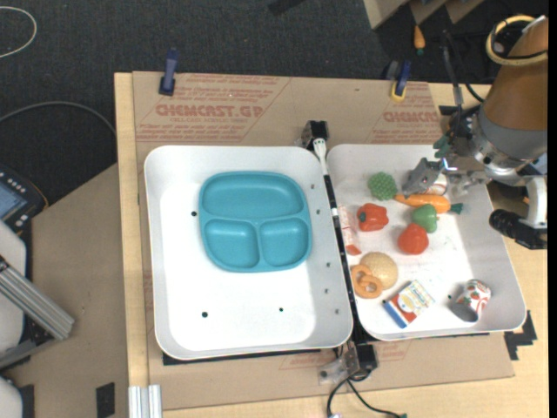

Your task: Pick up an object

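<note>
Carrot (424,202) lies in the right bin (496,268), next to the green broccoli piece (381,185) and above the tomato (413,239). Your gripper (432,174) sits low just over its upper edge, nothing visibly clamped; can't tell the gap. Teal tray (254,219) sits in the left bin (174,259).

Bright, even overhead light – soft shadows, sharp pic, no glare.
</note>
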`<action>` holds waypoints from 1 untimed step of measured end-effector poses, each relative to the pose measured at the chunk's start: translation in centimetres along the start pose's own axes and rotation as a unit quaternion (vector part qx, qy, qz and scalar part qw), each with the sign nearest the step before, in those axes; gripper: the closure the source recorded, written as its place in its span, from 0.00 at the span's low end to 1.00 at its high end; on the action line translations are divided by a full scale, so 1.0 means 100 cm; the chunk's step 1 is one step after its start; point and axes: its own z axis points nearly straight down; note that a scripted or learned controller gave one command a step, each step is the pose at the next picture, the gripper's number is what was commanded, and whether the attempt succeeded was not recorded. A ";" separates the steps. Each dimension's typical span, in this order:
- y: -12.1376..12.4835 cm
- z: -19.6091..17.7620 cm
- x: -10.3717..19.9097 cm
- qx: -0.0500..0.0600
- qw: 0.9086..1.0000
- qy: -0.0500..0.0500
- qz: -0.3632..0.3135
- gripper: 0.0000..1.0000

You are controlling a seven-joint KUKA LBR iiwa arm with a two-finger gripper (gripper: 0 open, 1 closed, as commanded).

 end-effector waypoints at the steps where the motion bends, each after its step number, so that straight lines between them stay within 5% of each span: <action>1: -0.012 -0.015 0.080 0.001 1.000 0.001 -0.003 0.00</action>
